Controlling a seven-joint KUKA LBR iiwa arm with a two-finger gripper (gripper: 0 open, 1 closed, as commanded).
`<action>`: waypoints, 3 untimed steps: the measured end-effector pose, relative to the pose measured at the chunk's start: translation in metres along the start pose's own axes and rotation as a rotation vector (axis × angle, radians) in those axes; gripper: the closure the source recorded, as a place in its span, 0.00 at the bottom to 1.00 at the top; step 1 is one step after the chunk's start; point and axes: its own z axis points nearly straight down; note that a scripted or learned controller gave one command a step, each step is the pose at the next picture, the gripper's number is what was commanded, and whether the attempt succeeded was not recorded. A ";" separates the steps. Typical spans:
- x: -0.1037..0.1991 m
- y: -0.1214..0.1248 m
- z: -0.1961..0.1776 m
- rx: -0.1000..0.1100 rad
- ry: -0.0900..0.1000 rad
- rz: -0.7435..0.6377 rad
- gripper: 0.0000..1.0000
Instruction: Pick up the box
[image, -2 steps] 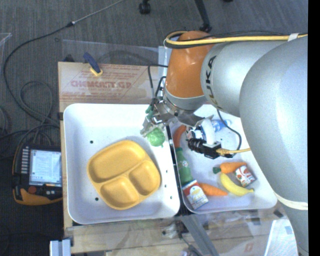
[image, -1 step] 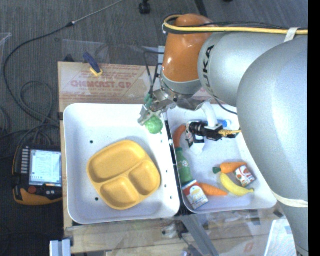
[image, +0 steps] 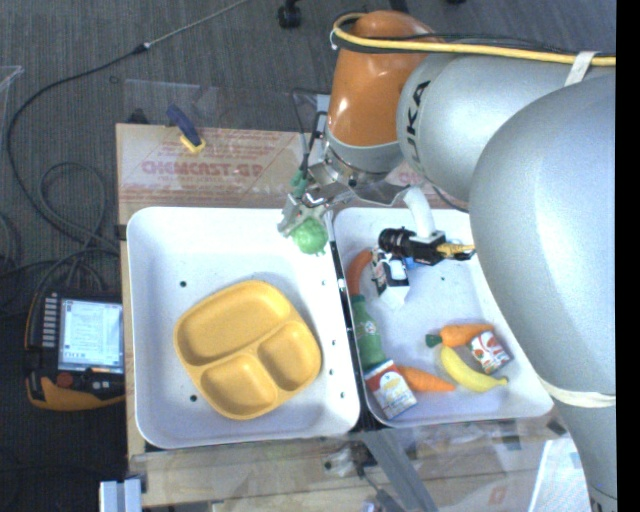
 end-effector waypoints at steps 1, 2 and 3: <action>0.015 0.017 0.020 0.001 -0.004 -0.043 1.00; 0.015 0.017 0.011 0.001 -0.005 -0.042 1.00; 0.019 0.019 0.010 0.001 -0.006 -0.106 1.00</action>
